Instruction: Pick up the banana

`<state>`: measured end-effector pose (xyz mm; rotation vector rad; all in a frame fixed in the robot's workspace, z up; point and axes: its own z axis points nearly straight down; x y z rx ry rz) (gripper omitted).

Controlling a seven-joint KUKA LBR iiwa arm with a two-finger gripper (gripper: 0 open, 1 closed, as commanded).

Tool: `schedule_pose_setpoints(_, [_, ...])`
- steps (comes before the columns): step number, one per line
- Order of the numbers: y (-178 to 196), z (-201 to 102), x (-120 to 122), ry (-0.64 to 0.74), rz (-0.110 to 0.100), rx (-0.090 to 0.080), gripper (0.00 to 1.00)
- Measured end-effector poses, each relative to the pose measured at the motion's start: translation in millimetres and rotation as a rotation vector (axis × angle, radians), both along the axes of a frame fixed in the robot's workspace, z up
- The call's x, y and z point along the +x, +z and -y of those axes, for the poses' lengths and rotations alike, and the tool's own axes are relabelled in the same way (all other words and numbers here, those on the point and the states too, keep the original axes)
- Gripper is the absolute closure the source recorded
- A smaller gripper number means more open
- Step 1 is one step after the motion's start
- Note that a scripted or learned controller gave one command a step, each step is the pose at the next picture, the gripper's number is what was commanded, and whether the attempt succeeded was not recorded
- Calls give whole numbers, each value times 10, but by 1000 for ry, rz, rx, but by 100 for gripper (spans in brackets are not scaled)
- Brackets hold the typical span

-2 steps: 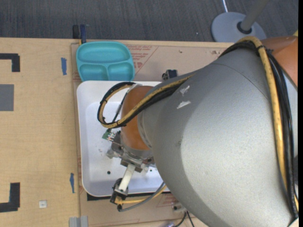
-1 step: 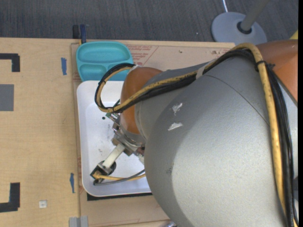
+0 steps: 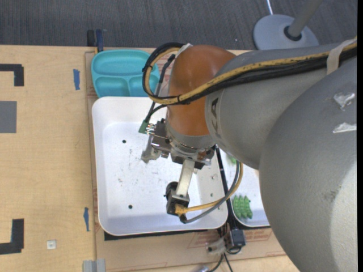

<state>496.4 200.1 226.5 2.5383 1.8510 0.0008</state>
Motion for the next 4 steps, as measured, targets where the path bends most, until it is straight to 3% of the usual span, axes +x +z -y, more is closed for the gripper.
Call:
schedule_pose_setpoints(1, [-1411, -176, -175, -25, -2, 1, 0])
schedule_pose_setpoints(2, [-974, -245, 46, -514, -2, 0, 0])
schedule_pose_setpoints(3, [-877, -250, 43, -512, -5, -1, 100])
schedule_pose_setpoints(4, [-140, -244, -173, -11, 0, 0, 100])
